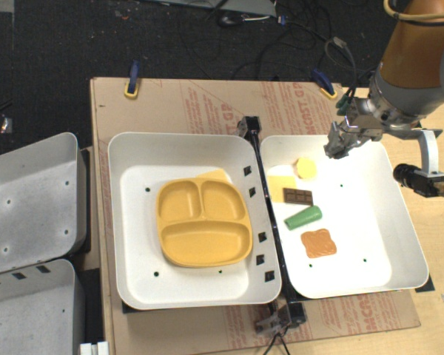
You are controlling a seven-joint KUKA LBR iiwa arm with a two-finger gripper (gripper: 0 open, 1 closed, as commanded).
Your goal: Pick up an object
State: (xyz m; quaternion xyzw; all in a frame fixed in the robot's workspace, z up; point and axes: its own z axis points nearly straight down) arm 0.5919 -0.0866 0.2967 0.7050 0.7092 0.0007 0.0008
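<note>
The right bin [370, 220] holds several small pieces near its left side. A round yellow disc [305, 168] lies beside a pale yellow slab [280, 186]. Below them are a dark brown chocolate bar [297, 196], a green cylinder [303, 217] and an orange toast-shaped piece [318, 243]. My gripper [337, 147] hangs over the bin's upper middle, just right of the yellow disc, with nothing seen between its fingers.
The left bin [133, 272] carries a yellow divided plate [204, 222]. A black divider [263, 213] runs between the bins. Grey metal trays [29, 198] stand off the bench at the left. Blue and yellow clamps [132, 80] grip the board's far edge.
</note>
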